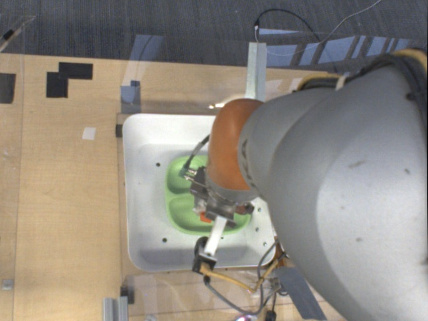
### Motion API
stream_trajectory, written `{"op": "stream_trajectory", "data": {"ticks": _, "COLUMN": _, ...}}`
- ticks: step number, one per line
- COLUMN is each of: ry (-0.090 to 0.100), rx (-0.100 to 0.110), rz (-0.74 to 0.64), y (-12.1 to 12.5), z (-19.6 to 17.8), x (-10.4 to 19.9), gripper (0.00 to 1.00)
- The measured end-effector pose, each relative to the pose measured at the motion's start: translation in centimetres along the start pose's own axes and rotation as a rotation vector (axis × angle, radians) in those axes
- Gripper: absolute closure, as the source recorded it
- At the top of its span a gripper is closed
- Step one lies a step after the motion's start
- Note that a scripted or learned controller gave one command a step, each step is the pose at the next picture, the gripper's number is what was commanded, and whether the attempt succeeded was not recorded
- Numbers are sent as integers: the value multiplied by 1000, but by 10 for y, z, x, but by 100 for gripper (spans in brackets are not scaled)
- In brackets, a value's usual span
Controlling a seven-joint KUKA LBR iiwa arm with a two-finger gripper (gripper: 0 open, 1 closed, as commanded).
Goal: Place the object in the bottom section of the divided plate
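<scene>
object (200, 215) hidden; orientation unclear

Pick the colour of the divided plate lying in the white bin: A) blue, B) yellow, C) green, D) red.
C: the plate shows bright green against the white bin, its sections partly covered by the arm reaching over it.

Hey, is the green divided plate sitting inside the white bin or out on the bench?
Inside. The green plate lies flat on the white bin floor, walls all around it, partly hidden under the arm.
</scene>
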State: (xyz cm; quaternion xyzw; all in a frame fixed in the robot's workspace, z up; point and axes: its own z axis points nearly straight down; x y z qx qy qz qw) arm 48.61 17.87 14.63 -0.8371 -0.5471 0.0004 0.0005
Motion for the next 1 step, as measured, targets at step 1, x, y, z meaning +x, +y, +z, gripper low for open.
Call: {"op": "stream_trajectory", "data": {"ticks": 1, "ry": 0, "rx": 0, "rz": 1, "y": 0, "z": 0, "x": 0, "gripper": 0}}
